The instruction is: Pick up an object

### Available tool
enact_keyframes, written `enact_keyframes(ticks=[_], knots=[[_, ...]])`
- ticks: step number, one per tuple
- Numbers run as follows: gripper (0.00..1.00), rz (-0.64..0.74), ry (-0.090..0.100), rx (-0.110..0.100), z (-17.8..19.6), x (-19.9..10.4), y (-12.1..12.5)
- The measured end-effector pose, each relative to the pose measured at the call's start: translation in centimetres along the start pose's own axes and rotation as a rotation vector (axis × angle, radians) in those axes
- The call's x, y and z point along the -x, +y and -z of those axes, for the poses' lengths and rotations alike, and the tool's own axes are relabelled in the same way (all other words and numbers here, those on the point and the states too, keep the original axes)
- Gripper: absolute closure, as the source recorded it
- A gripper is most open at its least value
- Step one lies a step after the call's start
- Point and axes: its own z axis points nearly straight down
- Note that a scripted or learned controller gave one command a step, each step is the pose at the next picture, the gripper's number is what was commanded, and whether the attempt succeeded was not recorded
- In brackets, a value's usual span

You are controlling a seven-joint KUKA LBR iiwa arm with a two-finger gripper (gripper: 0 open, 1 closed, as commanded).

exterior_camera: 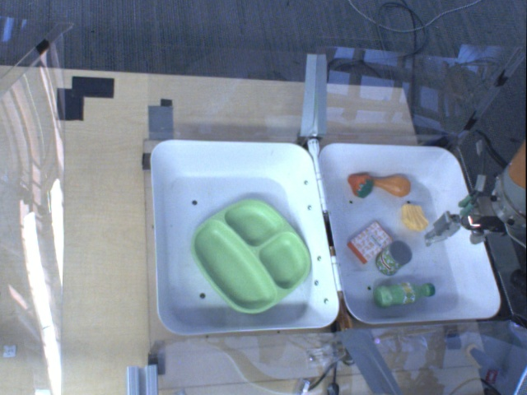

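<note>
The right bin (469, 299) holds several small objects. An orange gourd-shaped toy (380, 185) lies near its far side, and a yellow piece (414, 217) sits just in front of that. Toward the middle are a red and white box (370, 241) and, touching it, a dark round can (394, 257). A green bottle (403, 292) lies on its side near the front wall. My gripper (454, 219) hangs over the bin's right part, open, with nothing between its fingers. It is to the right of the yellow piece and apart from it.
The left bin (177, 179) holds a green divided plate (251, 255). A metal post (313, 97) stands behind the seam between the bins. A clear panel (33, 220) rises along the bench's left side. Cables (412, 11) lie on the floor behind.
</note>
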Motion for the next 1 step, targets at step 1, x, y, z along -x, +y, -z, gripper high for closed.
enact_keyframes(ticks=[1], knots=[[0.0, 0.047, -0.003, 0.01, -10.69, -0.27, 6.67]])
